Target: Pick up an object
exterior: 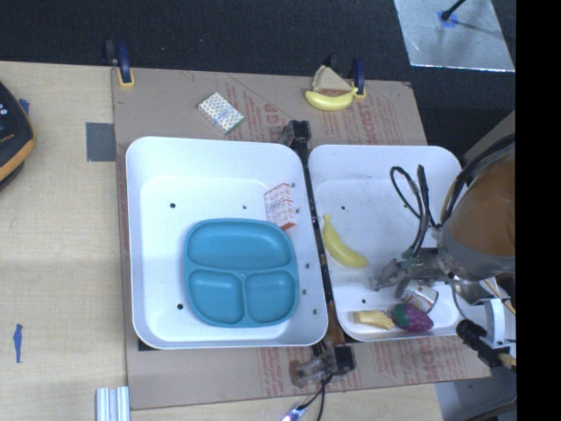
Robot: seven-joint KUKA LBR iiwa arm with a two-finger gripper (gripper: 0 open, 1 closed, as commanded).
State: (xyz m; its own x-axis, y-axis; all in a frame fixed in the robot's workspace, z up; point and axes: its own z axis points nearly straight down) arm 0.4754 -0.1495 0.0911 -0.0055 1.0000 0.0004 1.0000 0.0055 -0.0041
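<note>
**Camera view: tool low in right bin, fingers spread, nothing gripped**

Camera view, from above at a slant. The arm (pixel 482 217) reached in from the right, its orange band over the right bin (pixel 368 160). The tool (pixel 405 274) sat low in that bin, near its front right corner; the two fingers stood apart, and nothing was seen between them. A purple object (pixel 415 318) lay just in front of the tool, beside a small pale yellow piece (pixel 372 320) at the bin's front wall. A yellow banana (pixel 340 246) lay to the left of the tool, apart from it, near the bin's left wall. A dark cable (pixel 410 191) looped above the tool.

The left bin (pixel 140 235) held a blue divided plate (pixel 241 270) and a small red-and-white packet (pixel 280 204) near its right wall. On the worktop (pixel 53 235), behind the bins, lay a second banana (pixel 329 99) and a patterned packet (pixel 220 111).
</note>
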